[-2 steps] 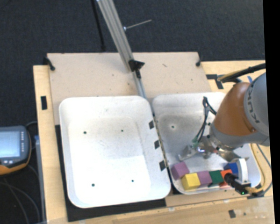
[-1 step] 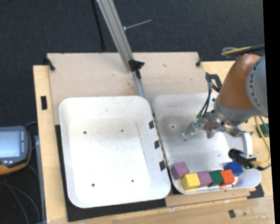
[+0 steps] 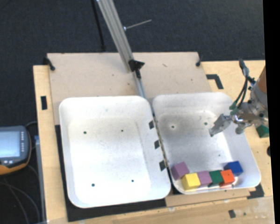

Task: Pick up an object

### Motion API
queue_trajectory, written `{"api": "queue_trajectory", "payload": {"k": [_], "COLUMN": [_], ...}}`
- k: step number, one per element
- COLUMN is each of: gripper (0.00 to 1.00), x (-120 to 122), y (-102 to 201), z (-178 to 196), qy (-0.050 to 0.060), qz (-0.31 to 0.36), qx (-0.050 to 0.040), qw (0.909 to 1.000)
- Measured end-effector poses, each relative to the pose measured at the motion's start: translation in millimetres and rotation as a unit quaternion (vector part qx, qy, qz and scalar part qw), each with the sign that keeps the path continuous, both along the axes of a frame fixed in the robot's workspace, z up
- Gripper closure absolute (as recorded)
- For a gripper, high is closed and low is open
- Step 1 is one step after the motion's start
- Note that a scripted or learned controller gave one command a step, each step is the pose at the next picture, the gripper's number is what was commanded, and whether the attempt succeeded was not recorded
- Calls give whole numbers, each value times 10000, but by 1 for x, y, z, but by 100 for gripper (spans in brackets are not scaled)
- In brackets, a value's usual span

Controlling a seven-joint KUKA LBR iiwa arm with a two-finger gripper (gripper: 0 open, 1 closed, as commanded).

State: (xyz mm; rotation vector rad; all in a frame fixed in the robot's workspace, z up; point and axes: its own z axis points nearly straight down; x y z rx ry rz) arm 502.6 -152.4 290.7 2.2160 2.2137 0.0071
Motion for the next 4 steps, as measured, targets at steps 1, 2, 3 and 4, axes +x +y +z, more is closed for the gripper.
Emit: {"api": "queue_trajectory", "payload": {"k": [1,2,3,4], "gripper": [0,0,0,0], "x": [16,30,72,30], "y": [-50,23,63,-3], "z": [156,131,73,85], "qy": [-7,44,65,42], "qz": [15,47,36,-25], "qx": [-13,19,16,0], "qw": [10000,10000,10000,10000]}}
